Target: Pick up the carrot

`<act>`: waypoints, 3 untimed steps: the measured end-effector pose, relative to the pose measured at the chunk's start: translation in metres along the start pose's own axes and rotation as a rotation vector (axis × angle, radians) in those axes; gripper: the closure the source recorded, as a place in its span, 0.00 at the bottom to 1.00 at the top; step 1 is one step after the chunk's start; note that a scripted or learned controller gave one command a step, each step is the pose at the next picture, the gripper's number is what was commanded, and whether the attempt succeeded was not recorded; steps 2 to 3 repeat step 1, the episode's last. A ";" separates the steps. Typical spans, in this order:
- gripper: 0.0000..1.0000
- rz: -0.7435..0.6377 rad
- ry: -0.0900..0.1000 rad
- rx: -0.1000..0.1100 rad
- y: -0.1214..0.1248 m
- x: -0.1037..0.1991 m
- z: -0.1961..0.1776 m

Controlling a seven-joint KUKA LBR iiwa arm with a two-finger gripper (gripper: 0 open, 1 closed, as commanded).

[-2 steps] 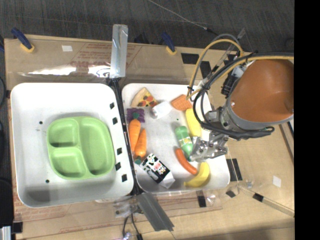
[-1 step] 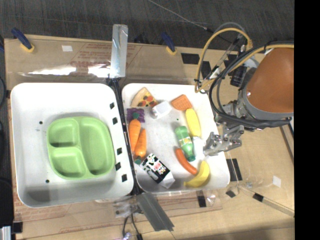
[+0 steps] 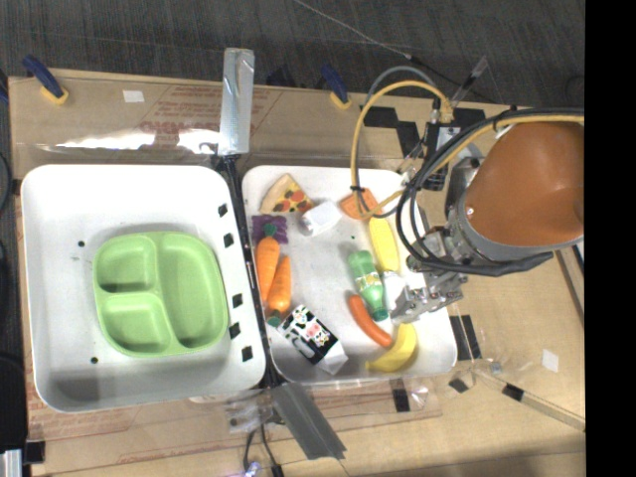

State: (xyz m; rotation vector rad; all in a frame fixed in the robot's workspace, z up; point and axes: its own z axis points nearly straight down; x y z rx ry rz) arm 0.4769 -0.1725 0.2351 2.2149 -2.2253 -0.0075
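Orange shapes crowd the right bin (image 3: 298,371), so the main risk is a grab on the wrong one. Nearest the camera, at the bin's five o'clock, the gripper (image 3: 422,301) sits beside a small carrot (image 3: 369,320) that touches a banana (image 3: 397,350) and a green bottle (image 3: 365,276); either could get nudged or pinched instead. At nine o'clock two more carrots (image 3: 272,274) lie touching. Whether the jaws are spread or closed cannot be told: the arm (image 3: 522,192) covers them. Far items at twelve o'clock are small and hard to name.
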 end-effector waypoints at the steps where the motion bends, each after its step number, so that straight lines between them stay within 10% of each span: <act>1: 1.00 -0.359 0.001 0.005 -0.001 -0.028 -0.009; 3: 1.00 -0.359 0.001 0.005 -0.001 -0.028 -0.009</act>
